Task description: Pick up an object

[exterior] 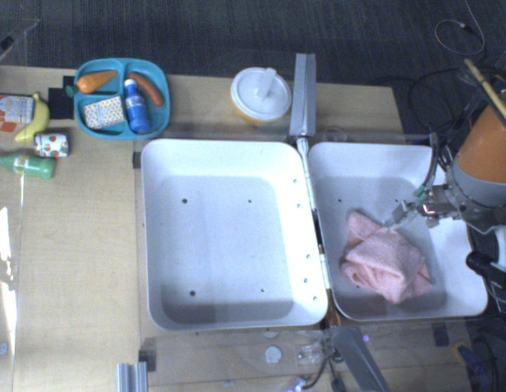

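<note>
A crumpled pink cloth (pixel 385 260) lies in the right white bin (pixel 359 166), toward its front middle. My gripper (pixel 405 211) reaches in from the right, low over the bin, with its tip at the cloth's upper right edge. Whether it touches the cloth is unclear. The arm's orange band (pixel 488 147) sits above the bin's right rim.
The left white bin (pixel 158 235) lies beside the right one. Behind the bins stand a blue divided tray (pixel 158 84) with toy food and a white lidded cup (pixel 261 95). Small toys (pixel 28 141) lie at the bench's far left. Cables hang at the right.
</note>
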